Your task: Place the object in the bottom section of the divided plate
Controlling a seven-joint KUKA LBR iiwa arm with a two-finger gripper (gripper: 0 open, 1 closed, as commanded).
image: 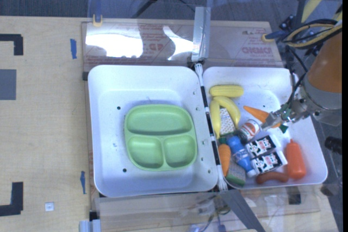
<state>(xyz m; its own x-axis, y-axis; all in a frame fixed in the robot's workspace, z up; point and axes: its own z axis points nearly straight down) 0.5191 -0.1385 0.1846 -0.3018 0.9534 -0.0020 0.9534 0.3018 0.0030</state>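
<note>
Over the right bin (304, 171), the gripper (283, 115) hangs above piled toys; its opening and any hold cannot be told. Nearest lies a carrot (255, 113), just left. Well left, the plate (160, 136) sits in the left bin (103, 117), sections bare.

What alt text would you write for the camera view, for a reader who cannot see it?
A green divided plate lies in the left white bin, its sections unfilled. The tool hangs over the right bin, above toy food: a corn cob, banana, carrot and milk cartons.
</note>
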